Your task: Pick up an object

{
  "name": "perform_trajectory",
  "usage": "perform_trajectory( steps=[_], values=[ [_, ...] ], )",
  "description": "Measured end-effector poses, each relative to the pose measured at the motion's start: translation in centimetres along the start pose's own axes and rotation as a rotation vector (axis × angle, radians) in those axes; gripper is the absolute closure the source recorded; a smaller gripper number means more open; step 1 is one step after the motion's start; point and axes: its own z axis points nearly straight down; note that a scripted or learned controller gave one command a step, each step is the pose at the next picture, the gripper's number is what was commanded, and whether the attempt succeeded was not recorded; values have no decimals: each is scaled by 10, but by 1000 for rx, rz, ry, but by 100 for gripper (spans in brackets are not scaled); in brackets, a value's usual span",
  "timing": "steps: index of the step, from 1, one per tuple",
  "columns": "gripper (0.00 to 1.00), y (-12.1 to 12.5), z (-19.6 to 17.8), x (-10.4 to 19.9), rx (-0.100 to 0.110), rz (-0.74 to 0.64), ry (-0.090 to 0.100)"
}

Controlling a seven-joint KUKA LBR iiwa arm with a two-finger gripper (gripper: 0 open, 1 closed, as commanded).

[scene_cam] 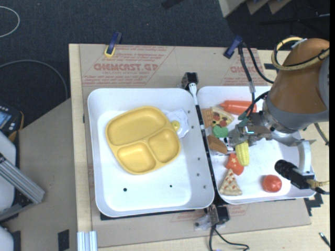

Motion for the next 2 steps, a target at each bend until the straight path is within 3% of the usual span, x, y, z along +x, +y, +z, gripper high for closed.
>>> perform_trajectory(
  steps=[1, 2],
  values=[
    [100, 8, -13, 7, -8, 1, -3],
    [100, 12, 5, 5, -1, 4, -2]
  ],
)
